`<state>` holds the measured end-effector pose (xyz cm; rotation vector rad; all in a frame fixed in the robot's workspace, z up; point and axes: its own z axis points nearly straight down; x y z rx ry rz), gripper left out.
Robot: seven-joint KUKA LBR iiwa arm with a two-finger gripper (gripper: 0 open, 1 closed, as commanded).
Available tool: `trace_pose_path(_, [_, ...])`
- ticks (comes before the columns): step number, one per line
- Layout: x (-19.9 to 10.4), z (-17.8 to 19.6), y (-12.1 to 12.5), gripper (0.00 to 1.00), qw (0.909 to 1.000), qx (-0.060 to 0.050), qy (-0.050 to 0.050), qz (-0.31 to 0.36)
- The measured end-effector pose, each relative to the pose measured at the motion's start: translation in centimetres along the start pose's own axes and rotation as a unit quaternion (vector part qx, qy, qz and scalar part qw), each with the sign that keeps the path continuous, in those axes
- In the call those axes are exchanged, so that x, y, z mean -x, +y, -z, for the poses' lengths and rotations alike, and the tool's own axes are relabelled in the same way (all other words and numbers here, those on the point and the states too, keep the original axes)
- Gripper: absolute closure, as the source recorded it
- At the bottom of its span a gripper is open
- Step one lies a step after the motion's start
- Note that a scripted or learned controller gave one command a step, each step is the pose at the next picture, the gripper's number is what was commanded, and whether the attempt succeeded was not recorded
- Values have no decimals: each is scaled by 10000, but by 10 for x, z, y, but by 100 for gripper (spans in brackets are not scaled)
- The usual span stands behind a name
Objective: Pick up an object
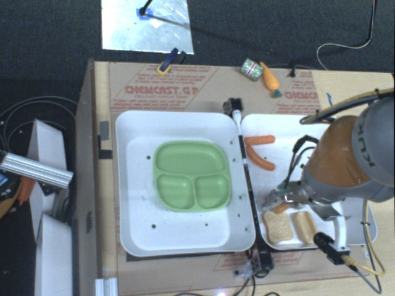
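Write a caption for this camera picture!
Robot arm reaches into the right bin above toy bread, green tray alongside.

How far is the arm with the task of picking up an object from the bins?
Done: the gripper is down inside the right bin, just above the bread pieces. In hand: nothing visibly; no item shows between the jaws, and their state is unclear. Left: grasp and lift. The two sausages lie untouched, and the green tray sits in the left bin.
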<state>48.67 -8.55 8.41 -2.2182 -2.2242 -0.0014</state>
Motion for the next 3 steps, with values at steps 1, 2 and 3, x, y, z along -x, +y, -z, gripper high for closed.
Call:
trace_pose_path(1, [16, 0, 25, 0, 10000, 7, -5, -8])
trace_pose_path(2, [16, 11, 26, 100, 10000, 17, -3, -1])
trace_pose_path(3, [-51, 101, 98, 100, 10000, 16, 0, 4])
